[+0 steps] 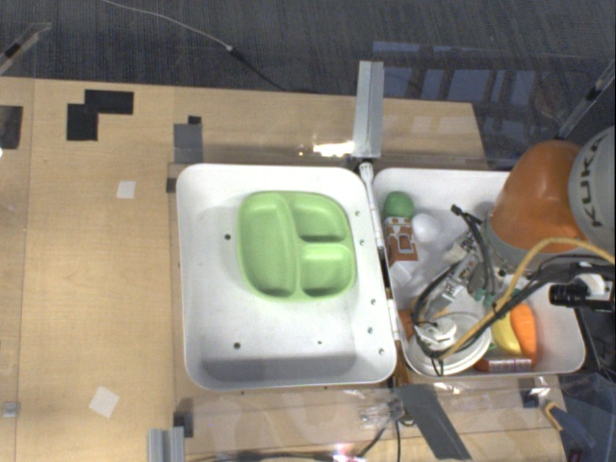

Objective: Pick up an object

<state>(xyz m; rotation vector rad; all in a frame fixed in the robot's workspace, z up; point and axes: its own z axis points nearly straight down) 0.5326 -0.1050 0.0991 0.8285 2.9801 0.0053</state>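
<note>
Camera view, bench [87, 287]: I see two white bins side by side on the wood, set there so the arm can reach both from the right.
Left bin [207, 345]: holds a green divided tray [294, 243], lying flat near the middle, well apart from the arm.
Right bin [568, 354]: this is where the pickable things lie, crowded together. I make out a green-capped bottle [397, 221] along the bin's left wall, an orange carrot-like piece [524, 333] and a yellow piece [506, 337] touching it near the front edge, and a white round item [452, 349] under the cables.
Arm [544, 205]: orange band over the right bin, so I judge the reach is aimed into this clutter.
End effector [445, 318]: low over the right bin, wrapped in cables; I cannot tell how it is set, or whether it has hold of anything.
Step, my judgement: descent or grasp try among the right-bin items; nothing shows as lifted.
</note>
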